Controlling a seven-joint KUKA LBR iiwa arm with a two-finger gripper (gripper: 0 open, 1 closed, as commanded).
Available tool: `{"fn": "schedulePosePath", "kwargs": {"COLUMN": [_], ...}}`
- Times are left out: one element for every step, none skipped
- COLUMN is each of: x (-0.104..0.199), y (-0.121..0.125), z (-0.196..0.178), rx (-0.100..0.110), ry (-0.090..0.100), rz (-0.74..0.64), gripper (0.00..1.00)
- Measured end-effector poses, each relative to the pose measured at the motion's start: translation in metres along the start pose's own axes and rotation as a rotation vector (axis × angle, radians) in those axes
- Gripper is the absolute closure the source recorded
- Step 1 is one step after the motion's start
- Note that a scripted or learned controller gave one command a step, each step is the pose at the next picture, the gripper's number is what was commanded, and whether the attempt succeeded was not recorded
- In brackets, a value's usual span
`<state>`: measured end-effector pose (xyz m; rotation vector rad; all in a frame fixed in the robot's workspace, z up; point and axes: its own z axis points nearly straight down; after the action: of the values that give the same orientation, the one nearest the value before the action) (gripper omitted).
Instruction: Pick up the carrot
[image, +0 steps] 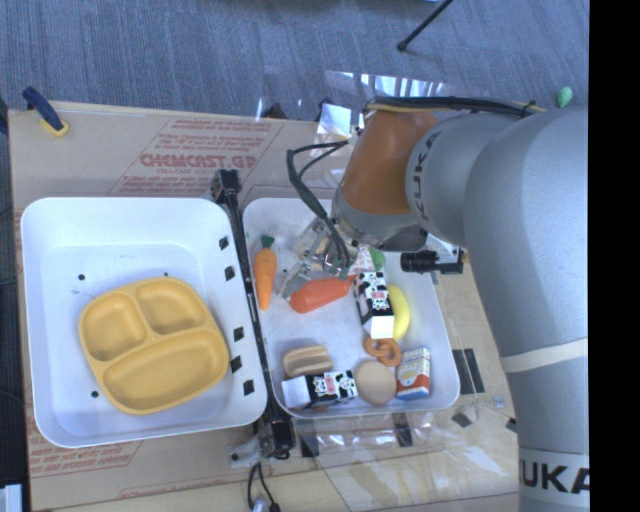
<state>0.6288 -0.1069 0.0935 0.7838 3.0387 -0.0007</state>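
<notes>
The carrot (264, 276) lies in the right bin (440, 350), close to its left wall, with the green top pointing to the far side. The gripper (322, 258) hangs low over the same bin, just right of the carrot, and nothing is seen between its fingers; I cannot tell if it is released or clenched. A second orange-red piece (320, 294) lies just under the gripper. Further right are a small milk carton (375, 305) and a banana (400, 312). Near the front wall lie a hot dog (306, 360), an egg (375, 383) and a pretzel (382, 350). The left bin (40, 260) holds a yellow tray (152, 345).
</notes>
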Motion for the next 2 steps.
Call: {"fn": "schedulePosePath", "kwargs": {"x": [0.000,0.021], "y": [0.008,0.103], "z": [-0.004,-0.105], "rx": [0.018,-0.008], "ry": [0.009,-0.003], "rz": [0.567,0.482], "gripper": [0.00,0.00]}}
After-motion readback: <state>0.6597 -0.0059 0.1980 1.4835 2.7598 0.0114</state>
